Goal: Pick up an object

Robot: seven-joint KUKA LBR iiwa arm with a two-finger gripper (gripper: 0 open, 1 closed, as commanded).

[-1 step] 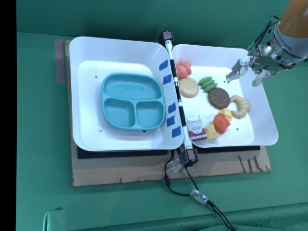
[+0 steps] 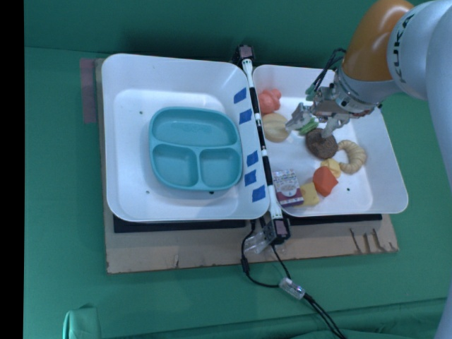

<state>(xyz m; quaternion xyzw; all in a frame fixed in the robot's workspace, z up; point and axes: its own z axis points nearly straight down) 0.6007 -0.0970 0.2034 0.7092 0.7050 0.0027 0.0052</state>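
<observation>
Hovering over the brown patty (image 2: 321, 145) for a pick, the tool (image 2: 315, 123) is held spread (nothing gripped).

Teal divided plate (image 2: 195, 149), white bins (image 2: 134, 76), blue tape squares (image 2: 240, 95), green cloth (image 2: 141, 13), orange toy (image 2: 325, 181), brown cookie (image 2: 321, 145), grey arm w/ orange band (image 2: 378, 30).

We see two white bins (image 2: 127, 83) of smooth plastic with a mild sheen, and in the left one a teal divided plate (image 2: 195, 149), also smooth plastic, softly glossy. The counter (image 2: 63, 189) wears matt green cloth. Beneath the bins lies rough brown cardboard (image 2: 176, 253). Blue tape squares (image 2: 252, 159) look matt. The arm's orange band (image 2: 371, 34) shines glossy; its grey shell (image 2: 431, 41) looks smooth, satin.
</observation>
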